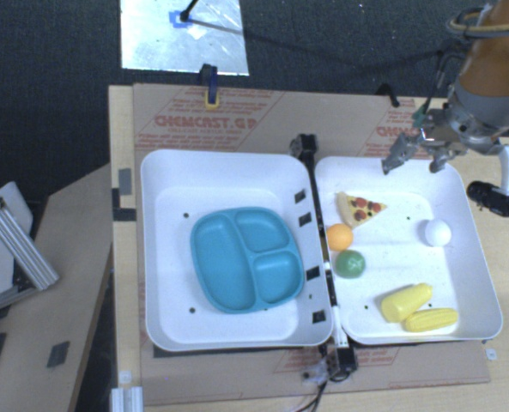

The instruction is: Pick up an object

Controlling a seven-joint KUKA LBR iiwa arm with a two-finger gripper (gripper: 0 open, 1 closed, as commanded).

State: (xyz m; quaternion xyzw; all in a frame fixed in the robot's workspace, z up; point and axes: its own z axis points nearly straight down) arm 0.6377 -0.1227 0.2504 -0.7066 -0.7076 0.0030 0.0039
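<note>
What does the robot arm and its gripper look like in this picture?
The arm is grey metal with a wide orange band above the wrist, and dark cables run along it. The gripper is a small grey two-finger piece on a blocky grey mount.

The right bin (460, 230) has open floor in its middle and far part, between the pizza slice (360, 207) and white ball (436, 232). Its near edge looks crowded by two yellow pieces (417, 308), seemingly touching.
</note>
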